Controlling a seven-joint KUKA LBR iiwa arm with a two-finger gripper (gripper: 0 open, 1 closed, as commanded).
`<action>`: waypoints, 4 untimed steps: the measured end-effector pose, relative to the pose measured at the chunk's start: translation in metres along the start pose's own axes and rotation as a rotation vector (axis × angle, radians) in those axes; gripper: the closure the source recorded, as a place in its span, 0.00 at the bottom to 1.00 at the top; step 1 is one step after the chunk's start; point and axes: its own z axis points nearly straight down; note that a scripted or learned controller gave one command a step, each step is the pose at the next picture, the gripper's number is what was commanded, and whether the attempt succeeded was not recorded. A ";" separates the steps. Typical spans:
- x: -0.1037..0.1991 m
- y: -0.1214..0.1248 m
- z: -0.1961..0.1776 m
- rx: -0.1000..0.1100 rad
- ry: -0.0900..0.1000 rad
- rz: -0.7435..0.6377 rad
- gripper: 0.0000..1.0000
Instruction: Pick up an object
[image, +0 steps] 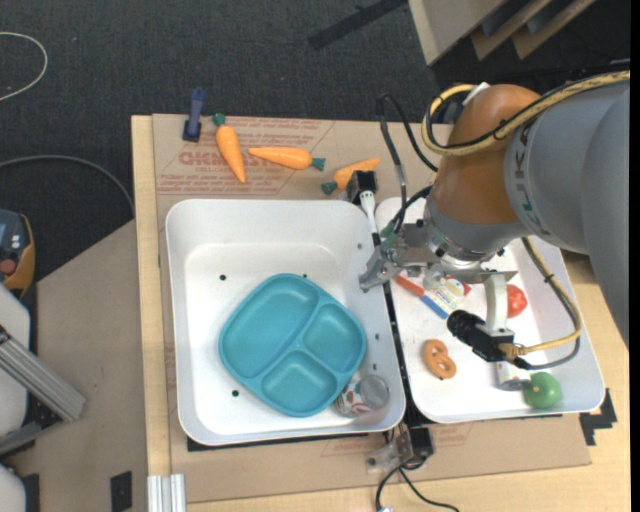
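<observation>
A brown cardboard sheet (270, 135) covers the bench, which stands on a dark carpeted floor (100, 70), with a thin pale cable (30, 55) looping on the floor beyond the cardboard's far left corner. Two shallow white bins sit side by side on the cardboard. The left bin (200, 250) holds one teal divided tray (292, 343) lying flat, and at the tray's near right corner, touching it, a small round grey object (372, 390) and a patterned scrap that cannot be identified. The right bin (575, 385) lies just beside the left bin, sharing its right wall. In it are one pretzel-shaped brown toy (438, 359) near that shared wall, one green ball (543, 391) at the near right, one red tomato-like toy (514, 298) farther back, and one red, white and blue tube-like object (434, 296) beneath the wrist. Beyond the left bin's far edge, three orange toy carrots rest on the cardboard: one (231, 152) at the left, one (282, 157) in the middle, one (354, 174) at the right. A small dark blue object (193, 115) lies at the cardboard's far edge, left of the carrots. The grey arm with its orange band (490, 150) reaches over the right bin, and the gripper (425, 262) hangs just right of the shared wall; whether the jaws are released or clenched cannot be told, and nothing is seen between them.
</observation>
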 end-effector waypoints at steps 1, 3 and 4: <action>-0.004 0.003 -0.011 -0.007 -0.003 0.004 1.00; -0.035 -0.051 -0.209 -0.027 -0.004 0.007 1.00; 0.049 -0.075 -0.298 -0.020 0.000 -0.005 1.00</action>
